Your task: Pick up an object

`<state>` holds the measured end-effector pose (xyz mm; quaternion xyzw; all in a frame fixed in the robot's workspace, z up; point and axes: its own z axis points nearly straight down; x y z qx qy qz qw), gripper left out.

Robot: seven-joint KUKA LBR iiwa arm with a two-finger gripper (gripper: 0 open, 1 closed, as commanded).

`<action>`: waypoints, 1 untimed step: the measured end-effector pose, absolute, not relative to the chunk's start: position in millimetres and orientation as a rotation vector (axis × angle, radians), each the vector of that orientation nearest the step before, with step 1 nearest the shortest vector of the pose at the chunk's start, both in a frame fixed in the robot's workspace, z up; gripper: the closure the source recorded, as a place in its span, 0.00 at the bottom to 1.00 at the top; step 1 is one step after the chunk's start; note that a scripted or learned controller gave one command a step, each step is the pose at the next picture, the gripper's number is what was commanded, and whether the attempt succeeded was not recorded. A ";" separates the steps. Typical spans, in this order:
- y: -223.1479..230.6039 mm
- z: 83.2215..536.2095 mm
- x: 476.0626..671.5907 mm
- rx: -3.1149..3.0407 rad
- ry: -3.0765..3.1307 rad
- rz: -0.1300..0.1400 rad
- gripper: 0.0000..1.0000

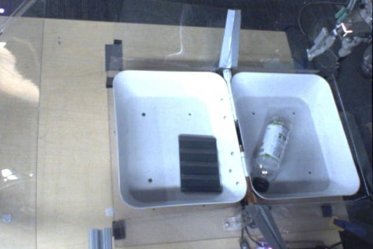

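Metallic claw (326,39) sits at your upper right, beyond desk's far right corner, clear of both bins; you cannot tell its state at this size. Right bin (317,86) nearest it: clear plastic bottle (272,144) lies on its side near left wall, dark cap toward near left corner. Left bin (134,90): black ribbed block (199,163) flat by near edge, right of centre. Bins touch along middle seam on pale wooden desk (70,125).

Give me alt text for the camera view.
Two shallow white bins sit side by side on a wooden bench: the left bin holds a flat, dark ribbed block, the right bin a clear plastic bottle lying on its side, dark cap towards the front.
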<state>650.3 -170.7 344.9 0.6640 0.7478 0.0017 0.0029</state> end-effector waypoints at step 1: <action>-146.9 196.5 615.0 2.050 2.379 0.003 0.00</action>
